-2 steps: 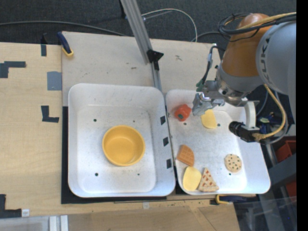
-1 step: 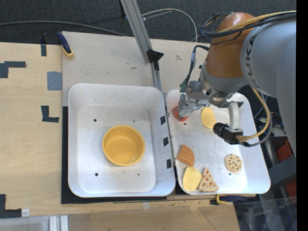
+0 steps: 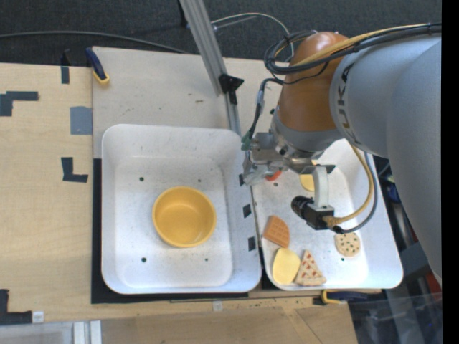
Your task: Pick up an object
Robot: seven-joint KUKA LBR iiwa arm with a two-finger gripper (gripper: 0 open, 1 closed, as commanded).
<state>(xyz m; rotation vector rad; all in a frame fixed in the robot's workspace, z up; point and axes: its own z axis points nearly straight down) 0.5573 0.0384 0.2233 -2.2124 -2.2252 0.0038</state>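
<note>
Hand (image 3: 259, 167): whether spread or pressed together cannot be told. Near it, on the camera side, the waffle piece (image 3: 277, 231) is judged light and rigid, best pinched across its sides.

One fixed overhead camera looks down aslant, seemingly from fairly near, on both white bins (image 3: 129, 170).

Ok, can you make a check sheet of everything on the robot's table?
Surface: wooden bench bearing left bin and right bin.
Job's things: yellow bowl in left bin; waffle, yellow slice, pizza slice, cookie in right bin.
Clutter: nothing seen.
Grippers: gripper over right bin's left edge; grip cannot be told.
Cables: black cable on dark floor behind.
Surroundings: metal pole, blue tape marks.
</note>
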